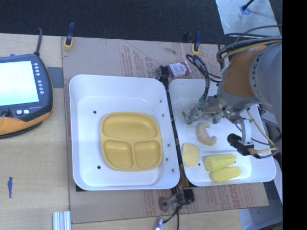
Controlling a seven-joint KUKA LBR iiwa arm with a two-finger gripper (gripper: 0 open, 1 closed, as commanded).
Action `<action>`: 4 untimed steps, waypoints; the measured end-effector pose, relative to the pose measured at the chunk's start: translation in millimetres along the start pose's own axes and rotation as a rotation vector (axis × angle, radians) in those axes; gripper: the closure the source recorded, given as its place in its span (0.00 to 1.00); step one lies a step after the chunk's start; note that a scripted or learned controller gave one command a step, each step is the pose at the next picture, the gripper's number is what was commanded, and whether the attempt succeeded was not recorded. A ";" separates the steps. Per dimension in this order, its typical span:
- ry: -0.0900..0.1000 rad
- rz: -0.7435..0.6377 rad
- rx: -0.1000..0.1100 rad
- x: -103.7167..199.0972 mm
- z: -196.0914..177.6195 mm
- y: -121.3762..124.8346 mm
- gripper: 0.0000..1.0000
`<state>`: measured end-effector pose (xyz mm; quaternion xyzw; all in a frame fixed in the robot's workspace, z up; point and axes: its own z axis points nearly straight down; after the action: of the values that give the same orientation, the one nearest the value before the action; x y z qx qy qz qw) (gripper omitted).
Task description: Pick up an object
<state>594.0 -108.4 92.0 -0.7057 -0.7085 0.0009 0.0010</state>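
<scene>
A wooden surface (29, 176) holds two white bins. In the right bin (261, 176) lie a pale croissant (206, 133), a yellow block (190, 154) and two yellow corn cobs (221, 167). The gripper (194, 113) hangs low just above the croissant. The left bin (81, 128) holds a yellow tray (130, 141). A tablet (21, 92) sits far left.

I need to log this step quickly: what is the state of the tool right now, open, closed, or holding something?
Tool: it cannot be told whether open or closed; nothing is seen held; it is low in the right shallow white bin, above the pale croissant-shaped toy.
</scene>
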 end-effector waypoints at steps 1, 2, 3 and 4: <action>-0.001 -0.002 0.002 -2.1 0.7 -40.1 0.00; 0.000 0.000 0.000 5.1 0.0 6.3 0.00; -0.001 0.000 0.002 -19.5 0.5 -34.2 0.00; -0.001 -0.001 0.004 -20.2 -9.7 -34.3 1.00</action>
<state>559.8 -128.7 101.8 -0.7053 -0.7089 0.0027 0.0018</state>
